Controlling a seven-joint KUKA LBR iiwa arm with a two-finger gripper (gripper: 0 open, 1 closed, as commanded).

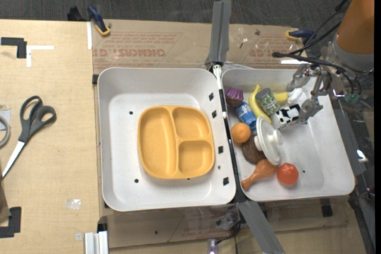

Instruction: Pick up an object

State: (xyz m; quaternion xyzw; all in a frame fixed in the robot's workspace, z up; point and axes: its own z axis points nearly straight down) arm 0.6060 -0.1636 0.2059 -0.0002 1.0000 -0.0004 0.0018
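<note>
We see the gripper (pixel 302 105) in the right bin (pixel 333 175), clenched on a black-and-white toy (pixel 289 115), banana (pixel 257 102) just left.

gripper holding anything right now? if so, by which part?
Cannot be told. The two-finger gripper hangs over the right white bin, right beside a small black-and-white toy, but the view does not show that toy between its fingers.

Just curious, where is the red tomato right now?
The red tomato lies in the right bin, near its front edge, beside the brown drumstick toy.
</note>
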